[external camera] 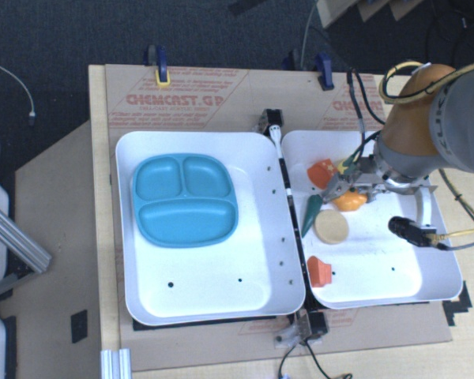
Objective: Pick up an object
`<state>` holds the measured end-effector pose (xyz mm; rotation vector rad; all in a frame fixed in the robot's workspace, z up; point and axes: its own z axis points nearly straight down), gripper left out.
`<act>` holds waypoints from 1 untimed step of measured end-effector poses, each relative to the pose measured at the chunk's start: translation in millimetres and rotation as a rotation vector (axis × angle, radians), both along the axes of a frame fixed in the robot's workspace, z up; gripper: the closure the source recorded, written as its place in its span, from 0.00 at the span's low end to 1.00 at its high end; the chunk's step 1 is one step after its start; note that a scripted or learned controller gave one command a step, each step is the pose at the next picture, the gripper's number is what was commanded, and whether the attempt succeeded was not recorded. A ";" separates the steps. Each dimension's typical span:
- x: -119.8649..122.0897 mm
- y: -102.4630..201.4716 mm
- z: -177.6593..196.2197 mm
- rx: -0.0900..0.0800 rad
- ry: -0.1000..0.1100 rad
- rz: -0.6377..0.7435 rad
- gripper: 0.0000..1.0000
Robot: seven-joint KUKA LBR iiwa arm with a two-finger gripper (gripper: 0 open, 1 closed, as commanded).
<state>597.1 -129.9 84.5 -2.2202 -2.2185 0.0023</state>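
Right now the robot's hand (349,186) is low in the right white bin (395,287), just above a small orange round toy (350,202). I cannot tell how the hand is set. A red toy (321,172), a green pepper-shaped toy (310,213) and a pale round disc (331,227) sit very close by. They are crowded, so the hand might bump one or grab two, and the orange toy could roll away. A blue divided plastic plate (186,200) lies in the left white bin (197,290).

Dark blue carpet floor (103,14) w/ loose cables around a cardboard-topped bench (221,93), blue clamps (159,60) at back.
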 end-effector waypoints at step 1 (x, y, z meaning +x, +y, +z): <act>0.5 0.1 10.5 -0.001 -0.002 0.000 1.00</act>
